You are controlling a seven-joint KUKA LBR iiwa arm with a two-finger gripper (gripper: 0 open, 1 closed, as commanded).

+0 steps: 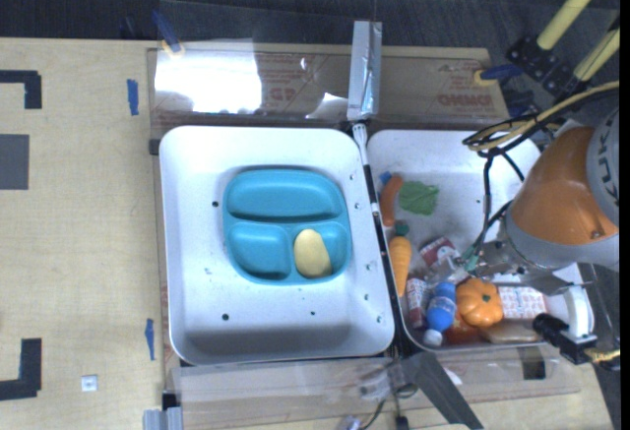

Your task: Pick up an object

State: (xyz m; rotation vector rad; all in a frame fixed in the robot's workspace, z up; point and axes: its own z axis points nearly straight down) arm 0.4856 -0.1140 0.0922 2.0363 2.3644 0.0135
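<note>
The arm (566, 192) hangs over the right bin (448, 153), its wrist masking the jaws; whether they are released or clenched cannot be told. Below lies a crowded heap: carrot (400, 261), pumpkin (479, 302), bottle (440, 310). Packed so tightly, a neighbour could block or spoil any grasp.
</note>
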